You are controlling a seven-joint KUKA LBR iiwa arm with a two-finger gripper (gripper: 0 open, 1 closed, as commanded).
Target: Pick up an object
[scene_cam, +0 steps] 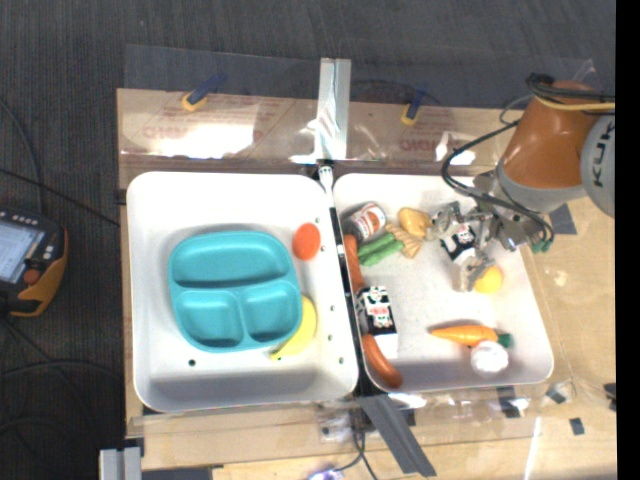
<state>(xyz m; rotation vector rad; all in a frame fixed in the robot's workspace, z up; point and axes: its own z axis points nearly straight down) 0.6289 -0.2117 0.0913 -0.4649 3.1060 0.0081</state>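
My gripper (pixel 468 240) is low over the back right part of the right bin (pixel 530 298), under the orange-banded wrist (pixel 545 153). A small black-and-white object (pixel 457 240) lies right at the gripper, partly hidden by it. A yellow lemon (pixel 489 281) sits just in front of the gripper, and a tan-yellow toy (pixel 412 222) just to its left. Further left are a red-labelled can (pixel 367 218) and a green vegetable (pixel 376 250). A carrot (pixel 463 335) and a white object (pixel 488 358) lie near the front edge.
A cow-patterned carton (pixel 377 310) and a long brown sausage (pixel 378 363) lie along the right bin's left wall. The left bin (pixel 150 268) holds a teal divided plate (pixel 235 288), an orange ball (pixel 306 239) and a banana (pixel 300 333).
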